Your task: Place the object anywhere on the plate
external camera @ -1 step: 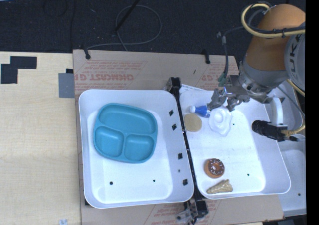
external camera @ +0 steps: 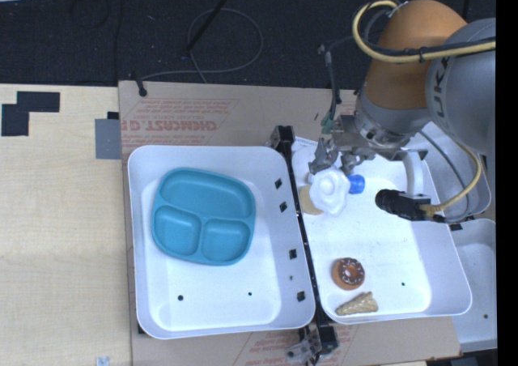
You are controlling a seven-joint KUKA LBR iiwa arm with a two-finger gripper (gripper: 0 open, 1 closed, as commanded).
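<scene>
plate (external camera: 203, 217): blue. bins (external camera: 162, 291): white. doughnut (external camera: 349, 273): brown, sprinkled. cone (external camera: 358, 304): tan. bottle (external camera: 331, 192): white, blue cap. arm (external camera: 413, 48): grey, orange band.

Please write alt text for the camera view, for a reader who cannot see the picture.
A grey robot arm reaches from the right, its gripper low over a white object in the right bin. That bin also holds a doughnut and a cone. In the left bin lies a blue divided plate.
</scene>
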